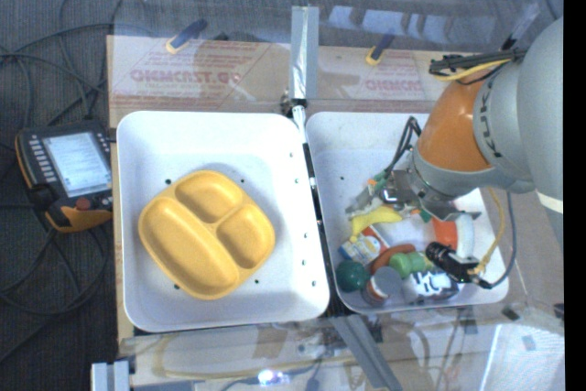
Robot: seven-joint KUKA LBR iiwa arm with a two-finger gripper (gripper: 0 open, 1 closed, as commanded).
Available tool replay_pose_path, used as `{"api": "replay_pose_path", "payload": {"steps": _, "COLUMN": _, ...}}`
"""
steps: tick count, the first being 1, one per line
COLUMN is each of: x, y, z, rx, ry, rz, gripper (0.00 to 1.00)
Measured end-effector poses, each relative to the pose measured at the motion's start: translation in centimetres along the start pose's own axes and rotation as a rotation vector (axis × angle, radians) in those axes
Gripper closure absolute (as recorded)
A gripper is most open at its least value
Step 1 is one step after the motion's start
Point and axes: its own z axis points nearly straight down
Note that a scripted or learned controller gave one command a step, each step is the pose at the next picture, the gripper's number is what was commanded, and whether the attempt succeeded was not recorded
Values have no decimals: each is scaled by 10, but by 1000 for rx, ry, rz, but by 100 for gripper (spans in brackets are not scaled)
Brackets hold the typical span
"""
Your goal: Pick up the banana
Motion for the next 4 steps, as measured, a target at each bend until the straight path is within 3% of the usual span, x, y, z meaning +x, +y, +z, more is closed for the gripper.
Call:
{"api": "replay_pose_path", "payload": {"steps": 1, "x": -57, "y": 40, "z": -97, "rx": 14, "ry": -4, "rz": 45, "gripper": 100}}
{"api": "replay_pose_path", "payload": {"steps": 2, "x": -82, "y": 10, "z": -59, "rx": 15, "ry": 0, "rz": -211, "gripper": 100}}
{"api": "replay_pose_path", "payload": {"steps": 3, "x": -99, "y": -51, "z": 6, "rx": -4, "ry": 4, "rz": -346, "gripper": 100}}
{"api": "replay_pose_path", "payload": {"steps": 4, "x": -83, "y": -50, "z": 9, "rx": 3, "ry": 28, "rz": -367, "gripper": 0}}
